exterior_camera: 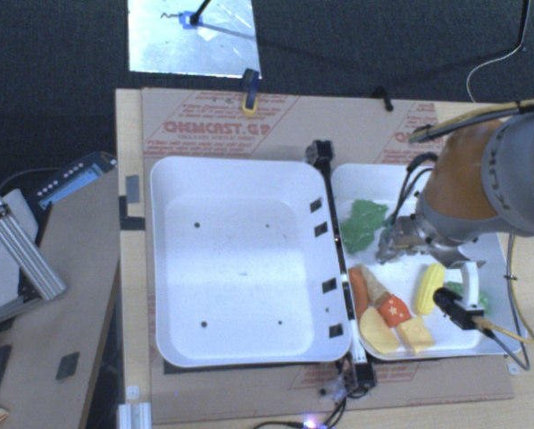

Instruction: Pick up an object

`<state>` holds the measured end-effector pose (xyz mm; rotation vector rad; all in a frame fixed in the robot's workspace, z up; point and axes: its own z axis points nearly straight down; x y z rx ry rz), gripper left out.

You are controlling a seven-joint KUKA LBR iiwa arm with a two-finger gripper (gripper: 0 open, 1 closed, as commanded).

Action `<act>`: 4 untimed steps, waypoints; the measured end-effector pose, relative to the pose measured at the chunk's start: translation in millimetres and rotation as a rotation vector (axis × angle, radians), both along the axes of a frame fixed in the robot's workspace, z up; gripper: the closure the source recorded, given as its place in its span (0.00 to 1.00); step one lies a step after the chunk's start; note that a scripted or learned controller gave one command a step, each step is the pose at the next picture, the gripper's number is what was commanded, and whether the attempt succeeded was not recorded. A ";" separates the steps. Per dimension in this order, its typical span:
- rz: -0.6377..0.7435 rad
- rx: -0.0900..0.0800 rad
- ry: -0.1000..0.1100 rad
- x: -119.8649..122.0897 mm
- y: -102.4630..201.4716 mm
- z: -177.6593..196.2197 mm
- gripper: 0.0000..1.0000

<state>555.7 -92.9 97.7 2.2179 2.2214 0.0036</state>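
Gripper (399, 242) sits low in the right bin (374, 181), near its centre; grip state cannot be determined. Green leafy item (362, 222) lies touching it at 9 o'clock. Yellow corn piece (428, 289) at 5 o'clock, nearby. Orange carrot (360, 289) and yellow-red item (395, 324) at 6 to 7 o'clock. Left bin (240, 266) adjoins at 9 o'clock.
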 end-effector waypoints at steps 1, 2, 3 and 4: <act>0.011 0.001 -0.013 76.5 67.1 100.8 1.00; 0.010 0.002 -0.010 116.0 139.8 186.5 1.00; 0.010 0.004 -0.010 113.7 194.5 280.9 1.00; 0.010 0.005 -0.005 112.6 261.9 332.2 1.00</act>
